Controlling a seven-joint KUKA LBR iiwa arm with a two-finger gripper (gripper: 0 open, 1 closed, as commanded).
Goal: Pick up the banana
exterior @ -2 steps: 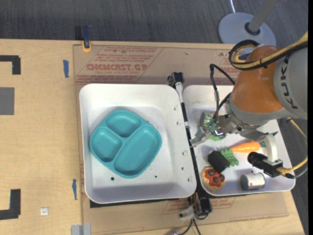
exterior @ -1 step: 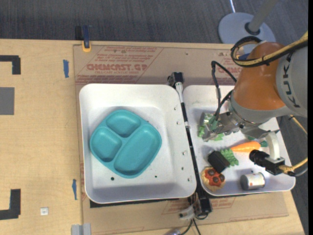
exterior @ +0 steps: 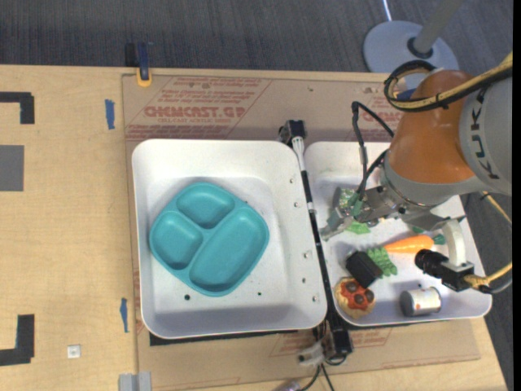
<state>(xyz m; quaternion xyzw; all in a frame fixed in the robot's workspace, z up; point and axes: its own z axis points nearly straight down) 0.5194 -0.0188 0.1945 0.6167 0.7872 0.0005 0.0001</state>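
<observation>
My gripper (exterior: 346,217) hangs low over the left half of the right bin (exterior: 326,163), under the orange wrist band. It is right among some green toy pieces (exterior: 350,202). The arm's body hides the bin's middle and far right. Just in front of the gripper lie an orange carrot (exterior: 411,243), a green ridged piece (exterior: 381,261) and a black block (exterior: 361,267).
The left bin (exterior: 163,161) holds a teal divided plate (exterior: 210,236). A red and yellow round item (exterior: 356,296) and a silver can (exterior: 420,300) lie near the right bin's front edge. A black ridge (exterior: 308,210) separates the bins.
</observation>
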